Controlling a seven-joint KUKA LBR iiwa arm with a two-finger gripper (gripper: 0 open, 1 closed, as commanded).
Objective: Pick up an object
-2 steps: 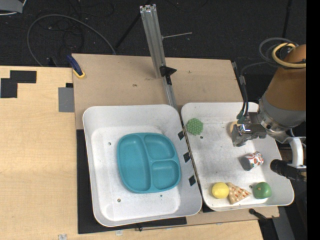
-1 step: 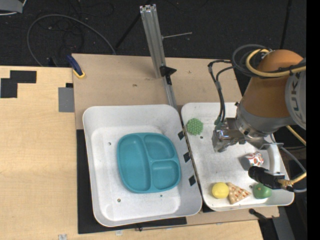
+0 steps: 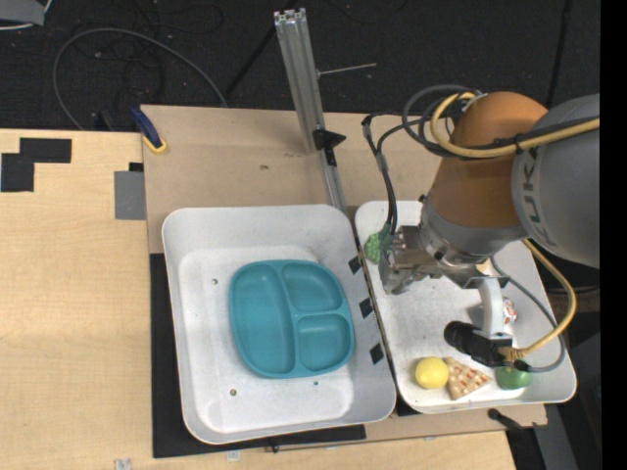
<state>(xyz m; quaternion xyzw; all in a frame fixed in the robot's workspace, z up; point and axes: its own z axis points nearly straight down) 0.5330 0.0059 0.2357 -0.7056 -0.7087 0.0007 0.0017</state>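
Single fixed camera above the bench, looking down at a slant, moderately near, both bins in frame, arm entering from the right

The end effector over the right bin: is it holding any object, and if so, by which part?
It cannot be told. The end effector sits low in the right bin near a green object, but its tip is hidden under the arm.

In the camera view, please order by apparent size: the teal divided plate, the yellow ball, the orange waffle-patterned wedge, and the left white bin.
1. left white bin
2. teal divided plate
3. and 4. orange waffle-patterned wedge and yellow ball: they look about alike, so I do not rank them.
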